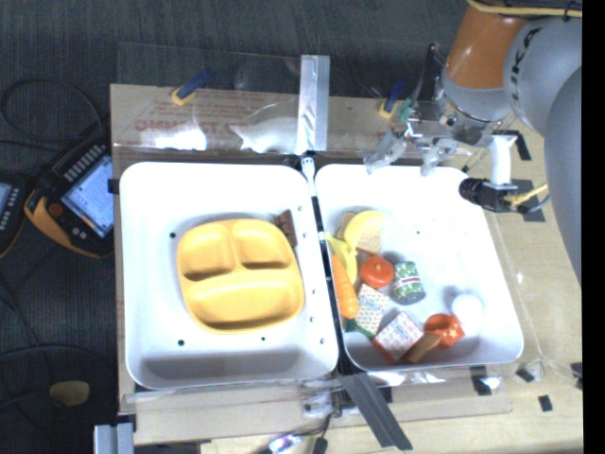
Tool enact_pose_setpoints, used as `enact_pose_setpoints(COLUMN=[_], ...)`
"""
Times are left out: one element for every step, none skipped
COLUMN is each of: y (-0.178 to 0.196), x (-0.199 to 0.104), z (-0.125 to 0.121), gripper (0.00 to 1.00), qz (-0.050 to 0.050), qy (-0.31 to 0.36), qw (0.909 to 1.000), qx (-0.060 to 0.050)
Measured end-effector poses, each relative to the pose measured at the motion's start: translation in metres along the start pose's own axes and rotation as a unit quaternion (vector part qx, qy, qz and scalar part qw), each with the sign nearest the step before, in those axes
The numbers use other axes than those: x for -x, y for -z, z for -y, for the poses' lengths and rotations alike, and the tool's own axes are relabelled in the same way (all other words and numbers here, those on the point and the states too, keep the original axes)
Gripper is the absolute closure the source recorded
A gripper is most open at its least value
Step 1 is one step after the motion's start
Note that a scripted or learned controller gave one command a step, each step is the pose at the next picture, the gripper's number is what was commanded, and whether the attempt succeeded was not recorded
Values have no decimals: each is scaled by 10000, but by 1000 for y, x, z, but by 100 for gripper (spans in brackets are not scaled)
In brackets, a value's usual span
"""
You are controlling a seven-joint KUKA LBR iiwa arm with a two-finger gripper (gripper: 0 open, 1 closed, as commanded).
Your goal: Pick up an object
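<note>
Camera view: your gripper hangs over the right bin's far rim, jaws spread w/ nothing between. Nearest pick, the tomato, sits toward the near side, by the carrot.

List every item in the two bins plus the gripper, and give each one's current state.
gripper: above the right bin's far rim, fingers apart, holding nothing
yellow tray: flat in the left bin, right way up
carrot: lying along the right bin's left wall
tomato: resting in the pile
green can: lying on its side
white ball: apart from the pile
right bin: holds the small items
</note>
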State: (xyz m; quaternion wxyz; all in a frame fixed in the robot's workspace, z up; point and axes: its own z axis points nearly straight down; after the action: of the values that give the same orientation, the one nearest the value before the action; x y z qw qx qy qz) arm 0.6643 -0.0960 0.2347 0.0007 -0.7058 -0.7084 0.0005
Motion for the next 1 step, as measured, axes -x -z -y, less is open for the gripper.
enact_pose_setpoints(y=[-143], x=[21], z=[46], gripper=[0], qz=[15], qy=[622], qw=[9980], qx=[80])
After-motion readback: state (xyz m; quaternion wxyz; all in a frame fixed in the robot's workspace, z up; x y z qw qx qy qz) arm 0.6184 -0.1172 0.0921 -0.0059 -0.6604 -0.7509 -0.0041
